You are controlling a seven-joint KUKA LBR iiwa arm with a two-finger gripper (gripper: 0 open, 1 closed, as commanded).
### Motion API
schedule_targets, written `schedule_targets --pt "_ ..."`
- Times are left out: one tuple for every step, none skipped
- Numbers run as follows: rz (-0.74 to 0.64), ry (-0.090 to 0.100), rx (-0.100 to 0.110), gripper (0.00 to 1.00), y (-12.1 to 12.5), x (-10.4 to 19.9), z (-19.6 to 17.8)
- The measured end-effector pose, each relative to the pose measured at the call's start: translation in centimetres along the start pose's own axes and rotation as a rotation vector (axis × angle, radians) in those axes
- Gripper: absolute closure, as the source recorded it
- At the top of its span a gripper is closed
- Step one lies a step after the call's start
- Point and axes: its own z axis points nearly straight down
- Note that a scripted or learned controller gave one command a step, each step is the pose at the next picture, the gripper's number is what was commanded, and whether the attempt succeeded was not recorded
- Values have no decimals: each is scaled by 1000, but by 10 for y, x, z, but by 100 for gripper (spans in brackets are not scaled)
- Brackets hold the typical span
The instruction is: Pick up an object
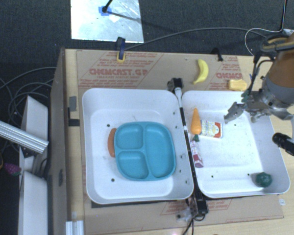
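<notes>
Two white bins sit side by side on the counter (137, 67), and the right bin (245, 180) is the landmark for all that follows. Inside it, near its left wall, lie a carrot (196, 121), a small red-and-white carton (211, 129) touching the carrot's right side, and a slim wrapped packet (195, 155) below them. A dark green ball (263, 179) rests in its lower right corner. Beyond its top rim, on the counter, lie a banana (202, 71) and a yellow block (237, 84). The left bin (95, 131) holds a blue divided plate (145, 149) with an orange sausage-shaped piece (110, 142) against the plate's left edge.

The end effector (233, 112) hovers over the upper part of the right bin, just right of the carton; whether its fingers are wide or narrow I cannot tell from this angle, and nothing is visibly held.

The step in hand looks like the approach to a pick. The carton is the nearest candidate, but it touches the carrot, so a clean descent should centre on the carton's free right half. The ball is more isolated but likely to roll against the corner wall.
</notes>
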Motion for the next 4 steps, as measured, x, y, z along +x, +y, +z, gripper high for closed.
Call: schedule_targets --pt "-1 1 3 0 42 26 91" --pt "0 -4 -3 0 71 43 133" --pt "1 0 1 0 17 32 133" --pt "0 1 -2 100 18 33 123"
